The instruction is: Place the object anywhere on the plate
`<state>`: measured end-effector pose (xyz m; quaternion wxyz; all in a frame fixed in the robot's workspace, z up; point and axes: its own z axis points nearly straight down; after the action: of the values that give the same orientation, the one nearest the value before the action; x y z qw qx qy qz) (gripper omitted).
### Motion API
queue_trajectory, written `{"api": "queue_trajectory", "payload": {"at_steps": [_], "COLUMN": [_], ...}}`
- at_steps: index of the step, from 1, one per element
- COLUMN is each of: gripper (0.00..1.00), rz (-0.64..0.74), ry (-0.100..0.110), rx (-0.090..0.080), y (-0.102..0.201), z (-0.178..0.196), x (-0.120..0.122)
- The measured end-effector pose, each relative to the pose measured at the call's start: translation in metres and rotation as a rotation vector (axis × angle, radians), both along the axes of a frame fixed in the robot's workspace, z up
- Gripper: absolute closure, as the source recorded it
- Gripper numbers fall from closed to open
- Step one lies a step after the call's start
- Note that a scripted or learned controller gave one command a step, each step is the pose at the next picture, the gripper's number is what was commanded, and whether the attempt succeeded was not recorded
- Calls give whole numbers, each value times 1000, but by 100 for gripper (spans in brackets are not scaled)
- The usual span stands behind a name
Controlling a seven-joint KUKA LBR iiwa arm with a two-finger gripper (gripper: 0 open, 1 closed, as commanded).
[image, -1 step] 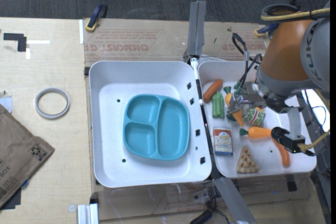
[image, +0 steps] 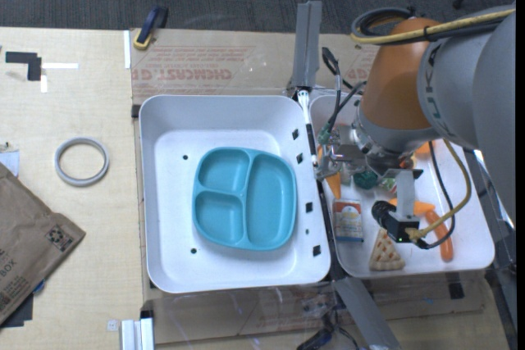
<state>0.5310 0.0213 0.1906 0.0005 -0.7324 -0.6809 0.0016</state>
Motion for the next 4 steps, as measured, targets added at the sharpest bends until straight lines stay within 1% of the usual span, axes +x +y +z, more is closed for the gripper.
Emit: {"api": "queue_trajectory", "payload": {"at_steps": [1, 2, 3, 4], "gripper": [0, 100, 100, 0], "rz": [0, 1, 259, 259], "ry": [0, 2, 0, 0], "rx": [0, -2, 0, 0], "y": [0, -1, 48, 48], "z": [0, 8, 15, 15], "x": [0, 0, -4, -4]}}
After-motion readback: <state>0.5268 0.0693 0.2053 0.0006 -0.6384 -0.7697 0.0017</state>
